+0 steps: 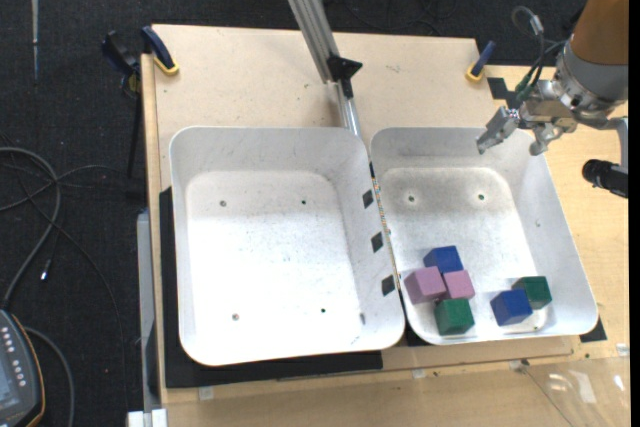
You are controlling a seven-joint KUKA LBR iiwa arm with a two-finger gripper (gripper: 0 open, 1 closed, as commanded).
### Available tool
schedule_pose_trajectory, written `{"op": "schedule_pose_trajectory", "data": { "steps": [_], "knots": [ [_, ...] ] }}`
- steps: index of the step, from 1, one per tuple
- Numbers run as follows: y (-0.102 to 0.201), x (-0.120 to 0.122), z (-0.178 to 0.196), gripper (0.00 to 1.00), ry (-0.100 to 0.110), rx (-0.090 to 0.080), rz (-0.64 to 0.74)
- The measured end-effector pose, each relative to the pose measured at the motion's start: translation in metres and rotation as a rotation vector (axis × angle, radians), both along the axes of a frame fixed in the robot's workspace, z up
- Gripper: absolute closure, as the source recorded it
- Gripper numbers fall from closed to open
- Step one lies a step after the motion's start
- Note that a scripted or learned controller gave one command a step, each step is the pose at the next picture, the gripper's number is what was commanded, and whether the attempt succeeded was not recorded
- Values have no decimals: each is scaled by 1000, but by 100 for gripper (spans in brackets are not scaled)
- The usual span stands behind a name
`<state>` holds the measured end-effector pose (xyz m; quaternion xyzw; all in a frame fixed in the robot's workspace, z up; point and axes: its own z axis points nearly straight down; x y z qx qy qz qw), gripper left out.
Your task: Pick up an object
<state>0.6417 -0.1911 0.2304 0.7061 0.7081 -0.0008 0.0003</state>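
Six blocks (pixel 447 287) (no legible writing) in right bin (pixel 560 225), claw (pixel 516 135) spread wide, holding nothing.

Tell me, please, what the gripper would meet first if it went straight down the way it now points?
Probably the bare far-right part of the right bin: the gripper hangs open above it, and the coloured blocks lie nearer the camera. Depth is hard to judge.

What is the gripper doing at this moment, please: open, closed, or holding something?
Gripper: open, holding nothing, above the far edge of the right bin, away from the blocks.
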Motion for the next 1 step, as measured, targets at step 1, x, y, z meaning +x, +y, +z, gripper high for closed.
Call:
{"op": "schedule_pose_trajectory", "data": {
  "steps": [1],
  "knots": [
    [69,-44,-77,0,10,7,4]
  ]
}}
